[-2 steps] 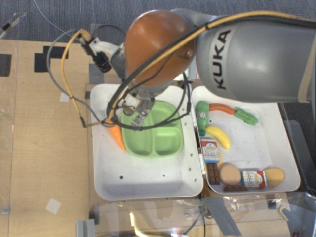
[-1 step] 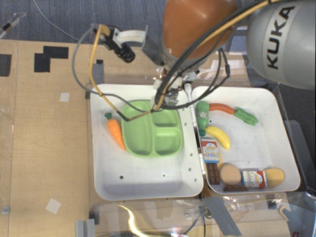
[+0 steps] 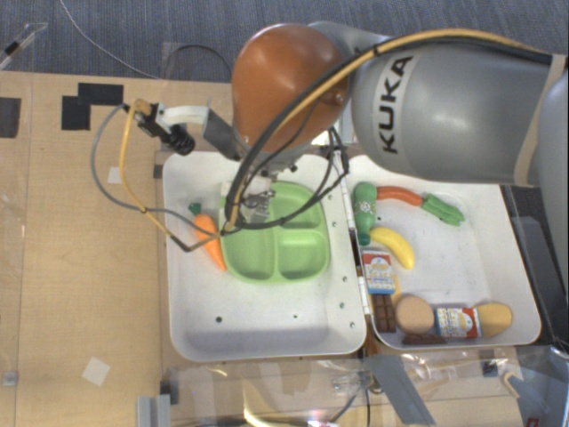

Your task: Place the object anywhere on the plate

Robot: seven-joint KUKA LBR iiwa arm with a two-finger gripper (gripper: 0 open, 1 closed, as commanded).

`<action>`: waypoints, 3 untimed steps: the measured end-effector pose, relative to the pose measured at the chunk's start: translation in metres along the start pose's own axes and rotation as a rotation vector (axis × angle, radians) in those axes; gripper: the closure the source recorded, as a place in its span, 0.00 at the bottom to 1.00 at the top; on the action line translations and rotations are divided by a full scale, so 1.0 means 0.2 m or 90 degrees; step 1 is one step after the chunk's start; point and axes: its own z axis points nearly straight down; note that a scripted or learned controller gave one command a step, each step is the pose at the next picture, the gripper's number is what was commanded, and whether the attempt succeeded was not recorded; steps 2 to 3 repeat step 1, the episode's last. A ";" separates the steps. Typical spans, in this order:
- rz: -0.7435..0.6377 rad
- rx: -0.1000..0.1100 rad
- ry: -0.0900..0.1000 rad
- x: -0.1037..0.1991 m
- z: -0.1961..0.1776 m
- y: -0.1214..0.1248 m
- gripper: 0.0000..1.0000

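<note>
Toy carrot [image 3: 210,236] lies in the left bin [image 3: 191,327], touching the outer left rim of the green divided plate [image 3: 276,249] but not on it; gripper [image 3: 256,205] hovers over the plate's upper left compartment, grip state indiscernible; placement apparently pending.

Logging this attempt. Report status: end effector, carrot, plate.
End effector over green plate's upper left section, fingers obscured. Carrot in left bin, against plate's left rim, not on it. Cables trail beside carrot.
</note>
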 end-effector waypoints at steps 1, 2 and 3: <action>0.003 0.003 0.009 0.02 -0.04 0.00 0.00; 0.003 0.003 0.009 0.02 -0.04 0.00 0.00; 0.003 0.003 0.009 0.02 -0.04 0.00 0.00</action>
